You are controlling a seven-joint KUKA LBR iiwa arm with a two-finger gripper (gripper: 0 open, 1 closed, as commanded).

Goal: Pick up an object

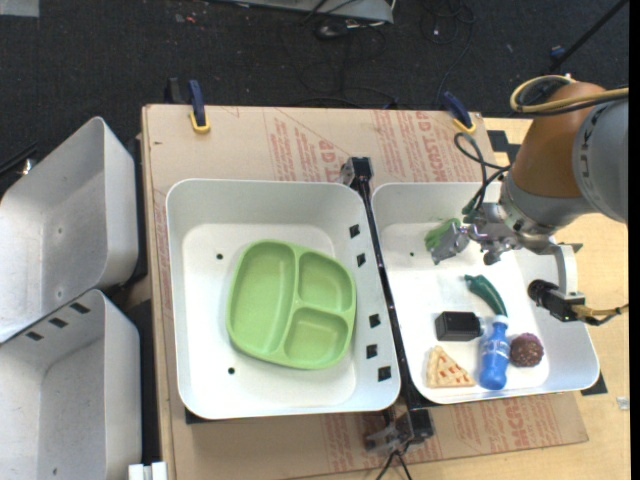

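The bench [260,138], a brown board, carries two shallow white bins set side by side with a black divider [378,278] between them. The left bin [195,368] holds a green sectioned tray [292,305] lying flat near its middle, with a band of bare white floor all round it, widest along the divider side and the far wall.

The right bin [405,218] is the landmark for the rest. The grey arm [570,158], with its orange band, reaches over that bin's far right corner. Its gripper [470,236] hangs above the bin's far part, and a small green object [441,237] sits at its tip, towards the divider; whether the fingers are closed on it cannot be made out.

The bin's floor is bare along the divider side and between the gripper and the near row of things. That row lies along the bin's near wall: a blue bottle [494,356], a black block [458,325], a dark round ball [526,349], a triangular orange wedge [447,368] and a dark green pepper-like piece [487,293], the last being nearest the gripper yet apart from it.
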